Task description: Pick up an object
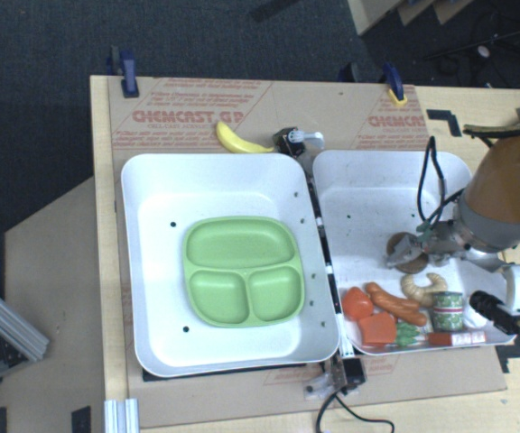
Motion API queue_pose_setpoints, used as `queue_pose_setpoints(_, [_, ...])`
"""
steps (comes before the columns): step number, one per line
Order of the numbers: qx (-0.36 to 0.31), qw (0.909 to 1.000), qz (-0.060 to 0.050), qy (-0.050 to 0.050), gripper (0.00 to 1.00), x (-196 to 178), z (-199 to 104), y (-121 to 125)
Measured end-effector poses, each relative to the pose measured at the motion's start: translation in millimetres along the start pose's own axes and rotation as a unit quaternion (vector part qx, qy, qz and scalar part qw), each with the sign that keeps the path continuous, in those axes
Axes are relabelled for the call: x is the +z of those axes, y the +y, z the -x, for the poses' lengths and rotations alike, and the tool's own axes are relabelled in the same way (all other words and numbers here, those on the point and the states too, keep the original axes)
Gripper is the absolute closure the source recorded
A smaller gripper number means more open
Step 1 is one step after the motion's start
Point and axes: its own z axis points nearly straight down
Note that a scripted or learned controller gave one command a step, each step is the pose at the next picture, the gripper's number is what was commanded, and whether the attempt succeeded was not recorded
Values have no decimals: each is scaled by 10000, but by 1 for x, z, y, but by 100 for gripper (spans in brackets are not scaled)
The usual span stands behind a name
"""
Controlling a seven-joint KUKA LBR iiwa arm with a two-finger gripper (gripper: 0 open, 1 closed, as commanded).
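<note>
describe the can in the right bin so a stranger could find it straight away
Look at the right-hand white bin and go to the pile of toy food along its near edge. The small can stands toward the right end, just below the pale curved piece. It is the only upright cylinder there, with a green label.

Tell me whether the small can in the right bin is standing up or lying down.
Upright. The can shows its round top toward the camera, with the green label beneath it, standing among the toy food near the right bin's front edge.

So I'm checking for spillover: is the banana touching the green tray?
Apart. The camera view shows the banana on the cardboard behind the left bin, while the green tray lies inside it.
</note>
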Motion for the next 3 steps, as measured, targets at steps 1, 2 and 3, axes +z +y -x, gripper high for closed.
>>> queue_pose_setpoints(1, [-27,10000,-3,18,0,0,-33,21])
queue_pose_setpoints(2, [-11,10000,8,8,100,-11,-31,21])
queue_pose_setpoints(3, [-53,10000,36,29,100,-106,-106,28])
